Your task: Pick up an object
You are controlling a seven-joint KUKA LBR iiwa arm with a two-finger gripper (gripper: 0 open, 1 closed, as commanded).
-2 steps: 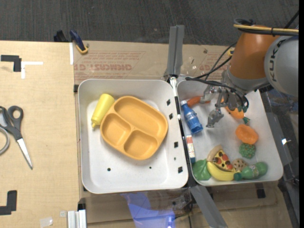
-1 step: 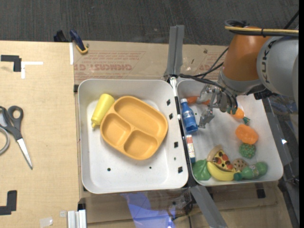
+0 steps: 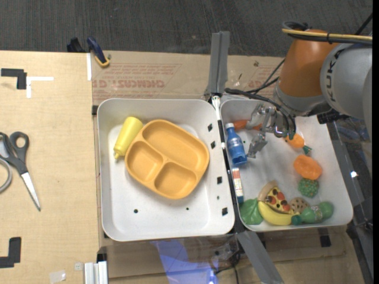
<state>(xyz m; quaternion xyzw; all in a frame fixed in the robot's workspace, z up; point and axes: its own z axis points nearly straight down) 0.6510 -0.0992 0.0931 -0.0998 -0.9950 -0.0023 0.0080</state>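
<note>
The bench carries two shallow white bins side by side: the left bin and the right bin. The grey arm, with its orange band, reaches in over the far part of the right bin. The left bin holds a yellow divided tray near its centre, with a yellow bottle touching the tray's far-left edge.

The gripper hangs above the right bin's far-left area; its fingers stand slightly apart with nothing between them. A blue bottle lies just beside it, along the bin's left wall. Other candidate objects lie apart from the gripper — an orange fruit, a green round item, a banana and a pizza slice at the near edge. Scissors lie on the bench, well apart from both bins.
</note>
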